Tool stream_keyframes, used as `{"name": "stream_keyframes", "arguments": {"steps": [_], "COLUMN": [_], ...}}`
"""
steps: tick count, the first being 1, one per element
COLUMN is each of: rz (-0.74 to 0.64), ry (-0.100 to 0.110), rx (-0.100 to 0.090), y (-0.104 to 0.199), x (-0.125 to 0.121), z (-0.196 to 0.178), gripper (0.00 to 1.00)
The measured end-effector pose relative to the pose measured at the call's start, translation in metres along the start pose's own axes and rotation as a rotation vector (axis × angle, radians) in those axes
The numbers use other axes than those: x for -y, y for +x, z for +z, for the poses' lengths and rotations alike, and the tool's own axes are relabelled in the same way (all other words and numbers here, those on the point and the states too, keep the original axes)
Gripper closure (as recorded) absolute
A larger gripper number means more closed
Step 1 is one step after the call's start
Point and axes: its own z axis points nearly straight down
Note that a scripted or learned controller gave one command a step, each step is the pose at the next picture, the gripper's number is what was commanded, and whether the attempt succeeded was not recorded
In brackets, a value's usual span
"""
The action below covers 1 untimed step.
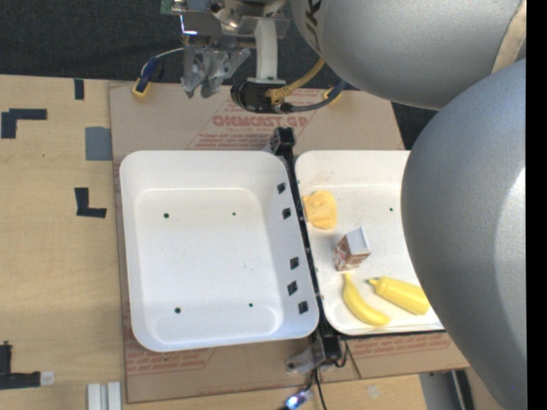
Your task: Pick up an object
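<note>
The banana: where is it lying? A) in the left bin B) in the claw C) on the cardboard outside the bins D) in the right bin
D: the banana lies in the right bin, beside a yellow bottle.

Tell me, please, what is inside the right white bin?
In the right bin lie a pale yellow round piece, a small brown carton, a banana and a yellow bottle. The grey arm covers the bin's right part, so anything there is hidden.
</note>
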Motion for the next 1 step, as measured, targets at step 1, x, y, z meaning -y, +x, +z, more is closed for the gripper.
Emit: {"name": "stream_keyframes", "arguments": {"steps": [1], "rz": [-0.002], "ry": [0.006], "rx": [0.004], "y": [0.0012], "x": [-0.0009], "z": [-0.0055], "gripper": [1.0]}}
